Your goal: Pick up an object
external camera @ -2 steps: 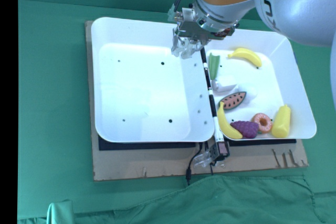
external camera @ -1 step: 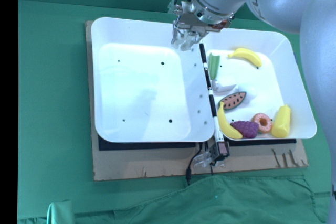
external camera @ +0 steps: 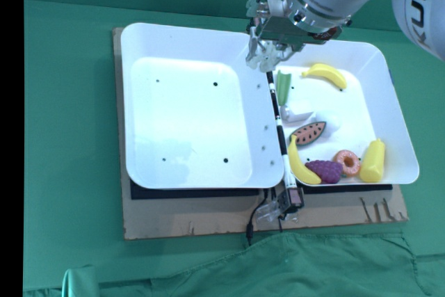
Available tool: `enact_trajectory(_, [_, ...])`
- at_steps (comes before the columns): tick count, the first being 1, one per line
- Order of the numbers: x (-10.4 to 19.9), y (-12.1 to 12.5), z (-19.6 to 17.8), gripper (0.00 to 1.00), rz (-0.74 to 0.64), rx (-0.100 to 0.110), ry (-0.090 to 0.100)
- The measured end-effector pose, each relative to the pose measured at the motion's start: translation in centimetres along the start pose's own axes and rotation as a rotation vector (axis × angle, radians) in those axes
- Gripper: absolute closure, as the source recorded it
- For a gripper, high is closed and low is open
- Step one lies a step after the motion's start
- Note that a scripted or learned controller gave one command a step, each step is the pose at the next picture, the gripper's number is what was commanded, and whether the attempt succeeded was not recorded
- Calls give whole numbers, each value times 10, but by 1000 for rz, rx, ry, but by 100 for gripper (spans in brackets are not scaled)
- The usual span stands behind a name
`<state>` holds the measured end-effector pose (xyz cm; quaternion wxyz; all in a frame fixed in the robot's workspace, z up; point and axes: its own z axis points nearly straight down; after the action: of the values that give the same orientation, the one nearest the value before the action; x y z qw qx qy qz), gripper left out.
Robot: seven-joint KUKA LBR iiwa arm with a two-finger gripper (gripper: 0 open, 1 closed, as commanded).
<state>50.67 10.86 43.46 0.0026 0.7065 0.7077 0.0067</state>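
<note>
My gripper (external camera: 264, 58) hangs over the back left corner of the right bin (external camera: 398, 111), near the divide between the two bins. Just below it in the view stands a pale green piece (external camera: 284, 84). Further into that bin lie a small yellow banana (external camera: 325, 74), a white piece (external camera: 299, 112) and a watermelon slice (external camera: 309, 132). Along the front of the bin lie a bigger banana (external camera: 300, 162), purple grapes (external camera: 325, 170), a pink-orange doughnut (external camera: 347, 162) and a yellow corn-like piece (external camera: 373, 161). I see nothing held by the gripper.
The left bin (external camera: 188, 122) shows its white floor with a few dark dots. Both bins rest on a cardboard sheet (external camera: 188, 219) on green cloth. A black strip (external camera: 277, 115) runs between the bins to a small device (external camera: 286, 202) at the front.
</note>
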Motion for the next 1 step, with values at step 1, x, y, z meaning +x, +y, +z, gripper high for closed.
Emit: enact_trajectory(1, [-11,16,72,100,7,16,-7])
